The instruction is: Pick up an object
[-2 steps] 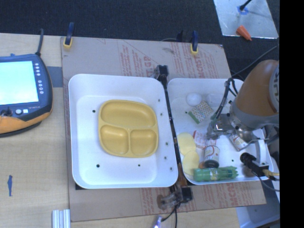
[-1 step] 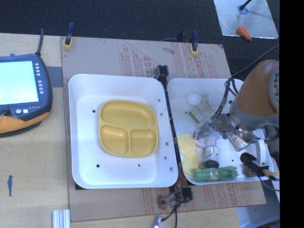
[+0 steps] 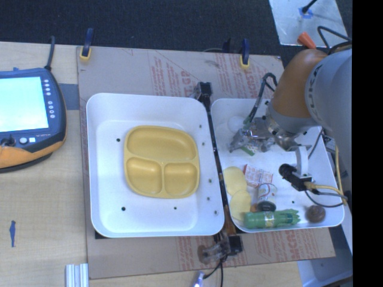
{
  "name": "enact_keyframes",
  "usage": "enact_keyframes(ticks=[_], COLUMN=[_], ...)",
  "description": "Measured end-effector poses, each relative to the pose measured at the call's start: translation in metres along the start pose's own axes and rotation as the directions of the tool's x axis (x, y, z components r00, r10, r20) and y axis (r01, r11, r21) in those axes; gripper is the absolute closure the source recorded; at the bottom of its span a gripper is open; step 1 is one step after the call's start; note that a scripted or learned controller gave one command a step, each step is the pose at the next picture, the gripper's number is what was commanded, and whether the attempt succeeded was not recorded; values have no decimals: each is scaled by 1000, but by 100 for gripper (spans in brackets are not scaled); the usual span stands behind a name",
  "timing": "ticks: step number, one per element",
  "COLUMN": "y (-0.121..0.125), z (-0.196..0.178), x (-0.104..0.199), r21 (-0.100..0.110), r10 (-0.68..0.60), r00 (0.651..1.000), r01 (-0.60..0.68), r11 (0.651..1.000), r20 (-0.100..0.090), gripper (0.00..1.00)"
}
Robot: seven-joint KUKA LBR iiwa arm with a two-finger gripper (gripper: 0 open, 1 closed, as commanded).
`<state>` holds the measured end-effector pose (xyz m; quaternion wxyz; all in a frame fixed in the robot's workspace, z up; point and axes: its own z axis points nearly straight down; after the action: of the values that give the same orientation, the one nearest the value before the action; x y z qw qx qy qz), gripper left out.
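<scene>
White right bin (image 3: 335,219) (crowded), hand (image 3: 246,137) mid-bin.

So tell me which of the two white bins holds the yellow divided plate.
The left bin: the yellow divided plate lies alone in its middle. The right bin holds small clutter, with the tool above it.

Claw (image 3: 244,140) over right bin (image 3: 333,220)

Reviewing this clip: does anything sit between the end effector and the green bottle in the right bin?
Yes. A red-and-white packet lies between the end effector and the green bottle, with a small dark round item just above the bottle.
</scene>
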<state>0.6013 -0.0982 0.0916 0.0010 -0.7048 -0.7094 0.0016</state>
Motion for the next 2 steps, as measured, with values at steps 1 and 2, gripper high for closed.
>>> enact_keyframes(ticks=[1,2], y=[0,-31], z=[-10,-83], x=[-1,-3], r21=[1,-3], r10=[-1,6], r00=[1000,1000], r01=[1,-6], r11=[1000,1000], r20=[0,-1], gripper=[100,100])
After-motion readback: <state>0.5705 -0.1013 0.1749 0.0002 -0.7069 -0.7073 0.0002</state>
